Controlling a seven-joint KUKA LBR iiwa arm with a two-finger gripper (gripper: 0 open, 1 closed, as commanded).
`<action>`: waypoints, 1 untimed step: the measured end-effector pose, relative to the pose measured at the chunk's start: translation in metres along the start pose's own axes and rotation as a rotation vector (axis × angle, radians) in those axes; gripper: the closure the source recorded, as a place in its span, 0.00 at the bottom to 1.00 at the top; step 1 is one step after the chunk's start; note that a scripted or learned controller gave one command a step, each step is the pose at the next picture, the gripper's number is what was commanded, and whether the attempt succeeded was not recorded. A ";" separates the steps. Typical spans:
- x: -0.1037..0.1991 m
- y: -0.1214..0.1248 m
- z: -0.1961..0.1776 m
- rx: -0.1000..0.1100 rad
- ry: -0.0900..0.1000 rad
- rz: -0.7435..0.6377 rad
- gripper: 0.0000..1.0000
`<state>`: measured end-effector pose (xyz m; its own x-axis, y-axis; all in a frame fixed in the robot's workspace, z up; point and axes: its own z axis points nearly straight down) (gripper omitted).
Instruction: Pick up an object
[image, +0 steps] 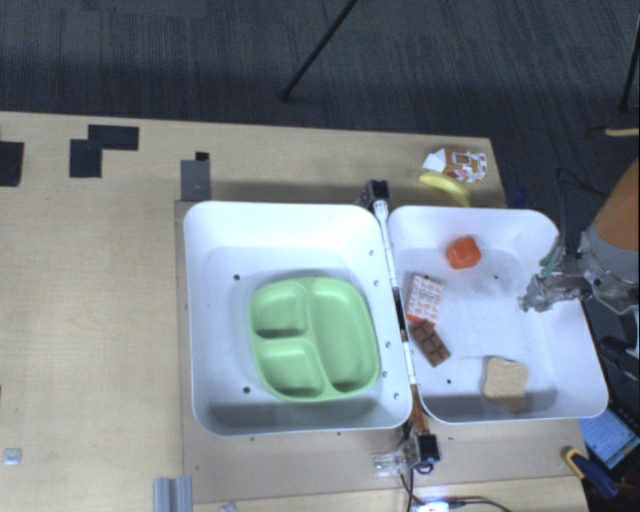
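White plastic makes up the 2 shallow bins we see side by side on the wooden bench (90, 330). The left bin (215, 240) holds a pale green divided plate (313, 338) with 3 compartments, lying flat near the bin's middle. The right bin (520, 228) holds 4 things, all apart from one another: an orange-red object (462, 252) toward the far side, a small printed packet (425, 297) near the bin's left wall, a brown chocolate-like bar (430, 343) just beside and below that packet, and a tan, bread-like block (505, 380) near the front wall.

The gripper (540, 293) reaches in from the right and sits over the right bin's right side, close to its rim, well apart from each of the 4 things. We cannot tell how its fingers stand; nothing shows between them.

Beyond the bins, on the bench by the right bin's far edge, lie a yellow banana-like item (445, 184) and a small white and orange packet (460, 163).
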<state>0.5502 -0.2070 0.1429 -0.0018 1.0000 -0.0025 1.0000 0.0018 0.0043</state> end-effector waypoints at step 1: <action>0.001 0.000 0.001 0.001 0.002 -0.001 0.00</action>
<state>0.5503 -0.2059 0.1424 -0.0027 1.0000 -0.0008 1.0000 0.0027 0.0033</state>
